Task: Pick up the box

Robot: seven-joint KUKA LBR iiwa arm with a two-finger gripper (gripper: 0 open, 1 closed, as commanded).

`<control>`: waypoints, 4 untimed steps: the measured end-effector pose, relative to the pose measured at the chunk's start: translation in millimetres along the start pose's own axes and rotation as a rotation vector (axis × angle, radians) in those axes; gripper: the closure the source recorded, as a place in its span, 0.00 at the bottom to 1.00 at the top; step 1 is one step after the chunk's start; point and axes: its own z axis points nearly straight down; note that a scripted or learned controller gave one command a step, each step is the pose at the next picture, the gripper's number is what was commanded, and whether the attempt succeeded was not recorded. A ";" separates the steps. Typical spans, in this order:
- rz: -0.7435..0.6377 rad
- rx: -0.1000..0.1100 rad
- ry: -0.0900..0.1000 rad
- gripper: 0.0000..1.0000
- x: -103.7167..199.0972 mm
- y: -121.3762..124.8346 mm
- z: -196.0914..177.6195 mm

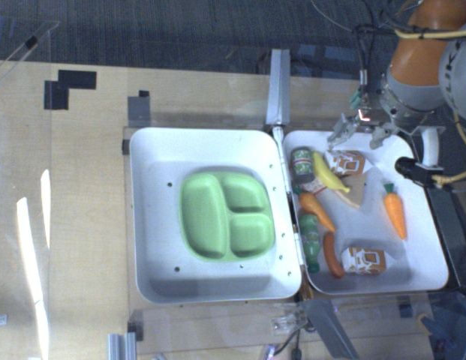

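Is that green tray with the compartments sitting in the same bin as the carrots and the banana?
No, the green tray lies in the left bin, while the banana and carrots are in the right bin.

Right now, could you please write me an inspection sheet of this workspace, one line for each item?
Surface: wooden bench bearing a left bin and a right bin.
Job's things: box at the back of the right bin, partly under a banana; a second box near the front.
Clutter: green tray in the left bin; two carrots, can.
Grippers: gripper open above the back box, holding nothing.
Cables: loops behind the arm.
Surroundings: dark floor.
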 end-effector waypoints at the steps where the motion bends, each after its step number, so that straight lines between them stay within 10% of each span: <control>1: -0.125 0.005 0.001 0.00 -52.7 -4.2 110.7; 2: -0.063 -0.005 -0.003 0.00 -107.9 23.5 27.5; 3: -0.068 -0.027 -0.008 0.00 -109.5 23.7 107.7; 4: 0.257 -0.023 -0.001 0.00 -87.9 -68.3 129.6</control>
